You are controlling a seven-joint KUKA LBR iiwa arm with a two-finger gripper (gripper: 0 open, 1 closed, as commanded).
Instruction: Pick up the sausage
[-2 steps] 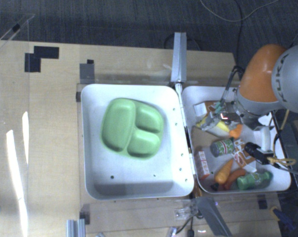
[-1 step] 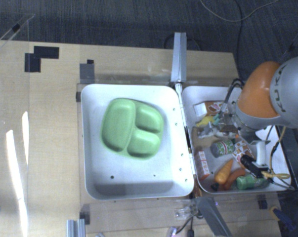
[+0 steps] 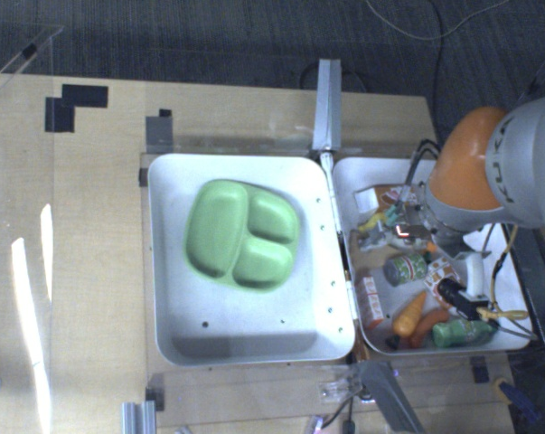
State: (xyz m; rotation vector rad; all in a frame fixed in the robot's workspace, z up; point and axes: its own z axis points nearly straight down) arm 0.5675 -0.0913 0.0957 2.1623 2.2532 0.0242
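Hovering over the right bin (image 3: 521,269), the hand (image 3: 400,227) is seen near the top of the clutter; whether it is spread or pressed together cannot be told. The sausage (image 3: 425,329) is wedged between a carrot (image 3: 409,313) and a green bottle (image 3: 460,334). A neighbour could be pinched instead, or the sausage nudged aside.

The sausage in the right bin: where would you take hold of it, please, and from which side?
Grip the sausage across its middle, coming from above. It lies slanted between the carrot and the green bottle, so close the gripper across its width; neighbours crowd both sides.
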